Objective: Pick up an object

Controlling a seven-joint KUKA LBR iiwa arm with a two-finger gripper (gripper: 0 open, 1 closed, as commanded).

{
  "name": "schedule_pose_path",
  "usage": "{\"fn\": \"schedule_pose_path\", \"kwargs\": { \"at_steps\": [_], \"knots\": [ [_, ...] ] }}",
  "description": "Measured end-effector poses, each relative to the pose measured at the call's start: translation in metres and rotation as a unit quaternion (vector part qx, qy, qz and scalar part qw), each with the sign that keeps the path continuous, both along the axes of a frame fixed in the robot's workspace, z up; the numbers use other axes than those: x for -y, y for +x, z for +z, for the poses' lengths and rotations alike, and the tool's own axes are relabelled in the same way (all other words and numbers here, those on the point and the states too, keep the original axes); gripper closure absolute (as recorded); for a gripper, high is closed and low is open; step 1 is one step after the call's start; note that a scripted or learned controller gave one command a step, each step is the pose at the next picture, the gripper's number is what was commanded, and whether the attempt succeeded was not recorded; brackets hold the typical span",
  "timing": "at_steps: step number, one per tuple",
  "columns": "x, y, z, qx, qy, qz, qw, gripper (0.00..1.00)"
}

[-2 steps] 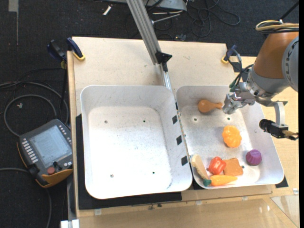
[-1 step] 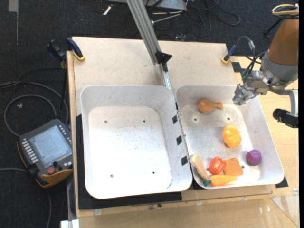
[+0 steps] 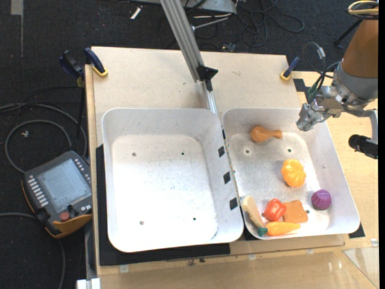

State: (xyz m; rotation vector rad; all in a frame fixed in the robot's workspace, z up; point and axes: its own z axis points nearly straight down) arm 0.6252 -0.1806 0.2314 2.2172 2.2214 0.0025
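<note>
The objects lie in the right bin (image 3: 337, 161): a brown drumstick (image 3: 265, 134) near its far side, a yellow pepper (image 3: 293, 173) at the middle, and a purple ball (image 3: 321, 199) towards the right wall. Along the near edge sit a red pepper (image 3: 274, 209), an orange block (image 3: 295, 212), a carrot (image 3: 282, 227) and a pale stick (image 3: 252, 210), close together. The end effector (image 3: 305, 121) hangs over the bin's far right corner, right of the drumstick, with nothing in it; how far open it is cannot be told. The left bin (image 3: 111, 161) sits just beside on the desk (image 3: 150, 77).
</note>
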Motion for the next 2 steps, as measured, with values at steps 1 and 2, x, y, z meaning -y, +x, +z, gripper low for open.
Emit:
{"fn": "schedule_pose_path", "kwargs": {
  "at_steps": [1, 2],
  "knots": [
    [-0.058, -0.007, -0.004, -0.002, 0.0014, 0.003, 1.0000, 1.00],
    [-0.112, 0.003, 0.005, -0.001, 0.0010, 0.003, 1.0000, 1.00]
  ]
}}
